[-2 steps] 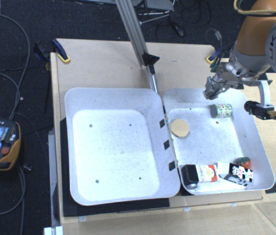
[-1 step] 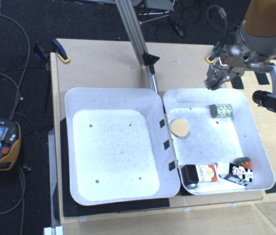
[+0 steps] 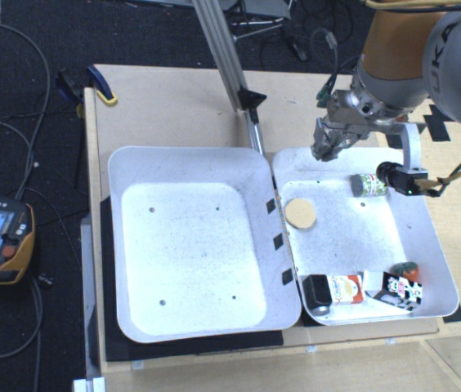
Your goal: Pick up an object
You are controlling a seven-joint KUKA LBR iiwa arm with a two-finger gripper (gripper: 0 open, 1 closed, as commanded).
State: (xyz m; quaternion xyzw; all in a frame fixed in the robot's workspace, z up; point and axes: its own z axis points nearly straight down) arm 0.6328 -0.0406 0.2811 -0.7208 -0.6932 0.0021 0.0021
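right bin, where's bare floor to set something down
Bare floor runs through the middle of the right white bin, between the round tan disc and the near-edge cluster. Crowded: the near edge, with the black block, red-and-white packet and cow-patterned toy, and the far side, under the gripper beside the small green-labelled can.

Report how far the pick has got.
Done: nothing lifted yet. The round disc, small can and packets all lie in the right bin. In hand: the gripper hangs over that bin's far edge, carrying nothing visible. Left: descend, grasp, lift.
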